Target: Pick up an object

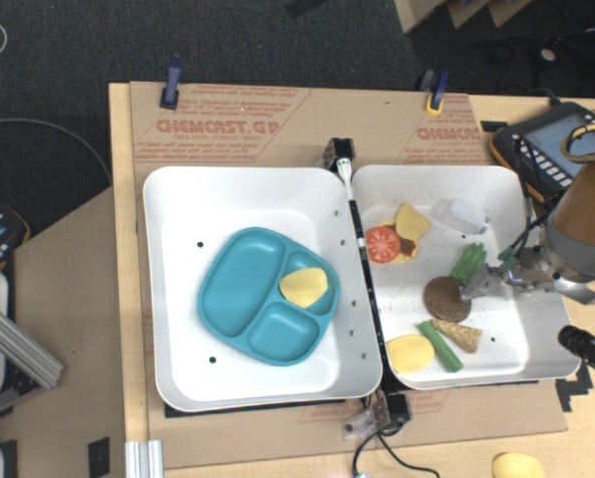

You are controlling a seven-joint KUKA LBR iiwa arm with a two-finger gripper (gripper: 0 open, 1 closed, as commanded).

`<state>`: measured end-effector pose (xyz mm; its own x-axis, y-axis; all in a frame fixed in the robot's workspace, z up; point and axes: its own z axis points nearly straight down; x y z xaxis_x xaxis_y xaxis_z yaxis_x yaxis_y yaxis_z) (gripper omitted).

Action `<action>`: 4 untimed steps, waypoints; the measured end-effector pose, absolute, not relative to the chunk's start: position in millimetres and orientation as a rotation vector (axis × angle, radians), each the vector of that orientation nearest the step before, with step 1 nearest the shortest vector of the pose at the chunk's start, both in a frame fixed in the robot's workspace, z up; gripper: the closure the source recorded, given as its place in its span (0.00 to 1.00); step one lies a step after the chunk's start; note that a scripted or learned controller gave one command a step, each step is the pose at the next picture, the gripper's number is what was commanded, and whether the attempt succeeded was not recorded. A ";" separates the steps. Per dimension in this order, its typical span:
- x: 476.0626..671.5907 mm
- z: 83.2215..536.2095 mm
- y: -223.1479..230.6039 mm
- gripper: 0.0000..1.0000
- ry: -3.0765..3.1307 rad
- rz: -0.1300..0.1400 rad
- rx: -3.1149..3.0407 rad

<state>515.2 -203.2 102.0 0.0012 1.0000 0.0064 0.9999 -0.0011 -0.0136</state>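
Observation:
The right bin (446, 173) holds several toy foods: a red tomato slice (383, 244), a yellow piece (412, 222) behind it, a clear plastic item (463, 214), a green piece (468, 262), a brown disc (445, 299), a tan wedge (463, 337), a green stick (441, 347) and a yellow round piece (411, 353). My gripper (484, 280) is low in this bin, reaching in from the right. It sits just right of the brown disc and below the green piece. Nothing is visibly held in it.
The left bin (237, 174) contains a teal divided plate (242, 287) with a pale yellow piece (303, 286) in its right compartment. A black control pendant (551, 147) lies at the bench's back right. Another yellow object (516, 464) lies off the bench at the bottom right.

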 end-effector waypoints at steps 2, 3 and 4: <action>498.4 98.5 -150.5 1.00 -2.227 -0.010 -2.228; 479.3 152.8 -127.4 1.00 -2.227 -0.004 -2.221; 481.7 255.6 -74.4 1.00 -2.236 -0.015 -2.218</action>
